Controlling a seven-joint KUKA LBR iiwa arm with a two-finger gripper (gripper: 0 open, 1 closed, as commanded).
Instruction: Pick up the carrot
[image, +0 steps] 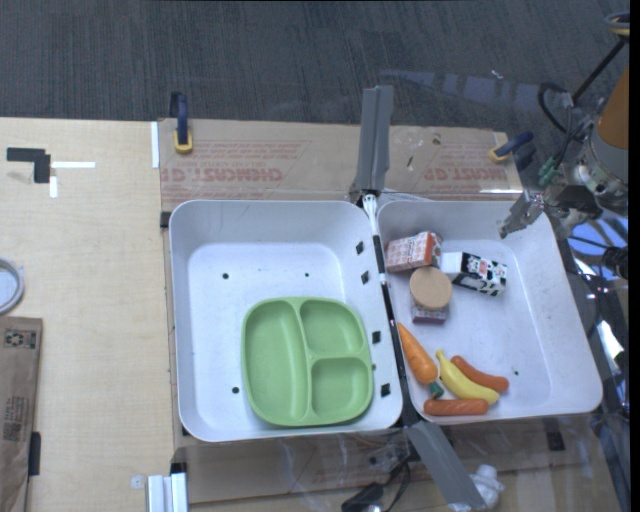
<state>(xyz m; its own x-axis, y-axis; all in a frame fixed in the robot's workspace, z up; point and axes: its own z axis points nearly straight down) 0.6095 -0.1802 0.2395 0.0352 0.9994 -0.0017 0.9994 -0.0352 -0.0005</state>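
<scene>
We're seeing the gripper (522, 215) hovering at right bin's (560, 330) far-right edge, finger state can't tell, carrot (417, 354) lying untouched near left wall w/ pickup pending.

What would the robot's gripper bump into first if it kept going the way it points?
Probably the bare floor of the right bin near its top corner. The gripper points down and left there. The little black-and-white carton lies further along, but depth is hard to judge.
</scene>
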